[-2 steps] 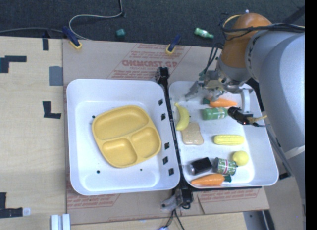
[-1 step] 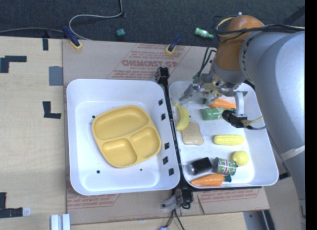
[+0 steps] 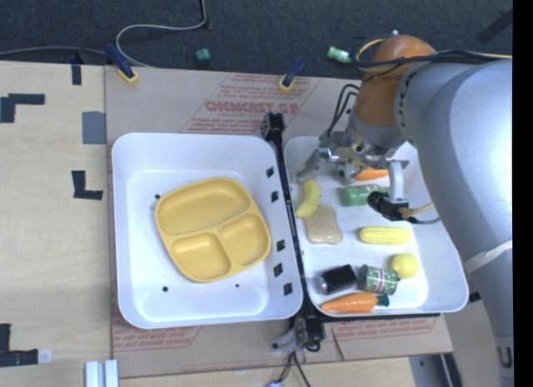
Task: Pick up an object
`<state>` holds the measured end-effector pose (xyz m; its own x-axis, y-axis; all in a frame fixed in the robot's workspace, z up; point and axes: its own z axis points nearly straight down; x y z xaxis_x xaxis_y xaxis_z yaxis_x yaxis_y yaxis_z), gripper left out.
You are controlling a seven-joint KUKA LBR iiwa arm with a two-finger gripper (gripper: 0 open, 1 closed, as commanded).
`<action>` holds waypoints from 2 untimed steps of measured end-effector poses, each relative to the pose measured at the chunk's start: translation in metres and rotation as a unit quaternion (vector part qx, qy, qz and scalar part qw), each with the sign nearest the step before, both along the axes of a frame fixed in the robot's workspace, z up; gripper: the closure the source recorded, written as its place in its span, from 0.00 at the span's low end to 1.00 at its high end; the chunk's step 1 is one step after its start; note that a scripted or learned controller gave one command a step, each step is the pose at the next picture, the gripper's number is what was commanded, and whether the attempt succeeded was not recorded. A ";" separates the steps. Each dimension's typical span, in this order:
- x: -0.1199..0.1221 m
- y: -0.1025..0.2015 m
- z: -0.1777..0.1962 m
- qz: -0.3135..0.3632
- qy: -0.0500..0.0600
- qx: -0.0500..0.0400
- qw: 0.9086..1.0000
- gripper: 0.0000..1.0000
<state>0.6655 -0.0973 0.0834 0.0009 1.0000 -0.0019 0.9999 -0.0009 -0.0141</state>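
Observation:
My gripper (image 3: 331, 163) hangs low over the back of the right bin (image 3: 441, 281), under the orange-banded wrist. Just below it lie a yellow-green banana (image 3: 309, 199) and a green object (image 3: 354, 196), with a small orange carrot (image 3: 371, 175) to the right. Further forward sit a beige biscuit-like piece (image 3: 322, 228), a corn cob (image 3: 384, 235), a lemon (image 3: 405, 265), a black block (image 3: 338, 278), a green can (image 3: 380, 280) and a larger carrot (image 3: 350, 302). Nothing is visibly held.
The left bin (image 3: 133, 294) holds a yellow divided plate (image 3: 213, 228). A black divider with clips (image 3: 283, 219) runs between the bins. The big grey arm (image 3: 466, 152) covers the right bin's far right side.

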 end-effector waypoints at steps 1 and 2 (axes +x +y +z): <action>-0.021 0.001 0.002 0.001 -0.007 0.000 1.000 0.00; -0.022 0.003 0.002 0.001 -0.007 0.001 1.000 0.00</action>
